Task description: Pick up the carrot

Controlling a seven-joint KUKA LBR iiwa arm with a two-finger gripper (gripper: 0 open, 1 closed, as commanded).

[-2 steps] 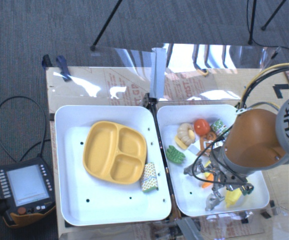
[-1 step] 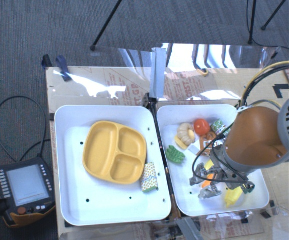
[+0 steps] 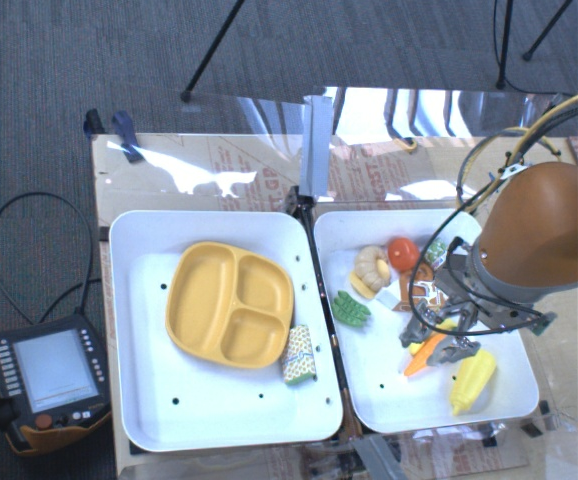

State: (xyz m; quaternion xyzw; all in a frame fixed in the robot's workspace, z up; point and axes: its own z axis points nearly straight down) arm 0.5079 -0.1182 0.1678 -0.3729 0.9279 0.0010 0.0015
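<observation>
The carrot (image 3: 419,358) is a small orange stick lying slantwise on the floor of the right bin (image 3: 389,408), near its front middle. My gripper (image 3: 437,342) hangs low right over the carrot's upper end. Its dark fingers (image 3: 413,334) stand apart on either side of that end, so it is open and not closed on anything. The grey wrist and the orange band (image 3: 531,226) above it cover the bin's right part and hide what lies beneath.
Around the carrot lie a yellow corn-like toy (image 3: 472,380), a green leafy toy (image 3: 350,309), a beige pastry (image 3: 372,266) and a red tomato (image 3: 403,253). The left bin (image 3: 139,388) holds a yellow divided plate (image 3: 231,303) and a patterned packet (image 3: 299,353).
</observation>
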